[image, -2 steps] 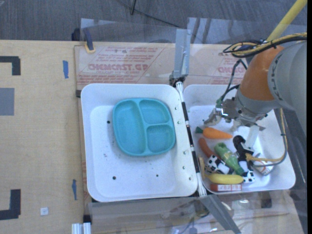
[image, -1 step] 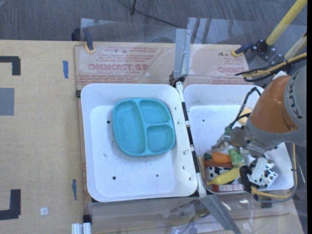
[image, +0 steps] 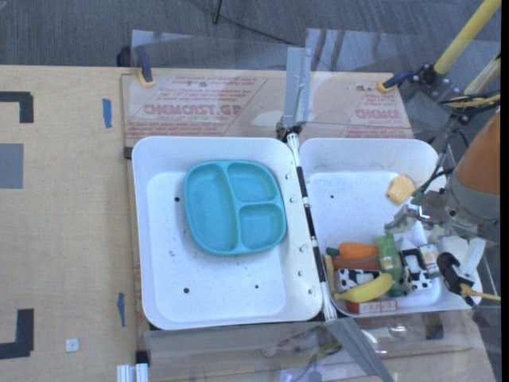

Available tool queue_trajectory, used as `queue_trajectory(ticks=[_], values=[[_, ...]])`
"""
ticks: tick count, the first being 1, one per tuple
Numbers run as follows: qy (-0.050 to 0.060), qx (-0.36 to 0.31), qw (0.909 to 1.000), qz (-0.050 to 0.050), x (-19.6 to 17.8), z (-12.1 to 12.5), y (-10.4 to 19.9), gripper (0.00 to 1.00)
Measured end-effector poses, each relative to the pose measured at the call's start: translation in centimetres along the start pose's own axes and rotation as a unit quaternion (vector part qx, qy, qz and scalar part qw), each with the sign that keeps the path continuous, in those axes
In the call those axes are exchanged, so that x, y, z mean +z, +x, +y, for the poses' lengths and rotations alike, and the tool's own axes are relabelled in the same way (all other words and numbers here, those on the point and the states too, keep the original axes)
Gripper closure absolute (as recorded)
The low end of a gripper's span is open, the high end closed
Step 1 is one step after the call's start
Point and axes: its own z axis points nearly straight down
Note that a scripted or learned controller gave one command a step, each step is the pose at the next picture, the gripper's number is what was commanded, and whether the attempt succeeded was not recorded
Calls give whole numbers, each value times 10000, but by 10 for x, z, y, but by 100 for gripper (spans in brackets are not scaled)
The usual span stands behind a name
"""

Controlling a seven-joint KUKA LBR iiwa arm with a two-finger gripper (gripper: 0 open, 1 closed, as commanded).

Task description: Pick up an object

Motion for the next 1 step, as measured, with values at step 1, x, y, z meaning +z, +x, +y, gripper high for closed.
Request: queue_trajectory(ticks=[1], values=[[-74, 4, 10000, -5, 14, -41, -13, 0]])
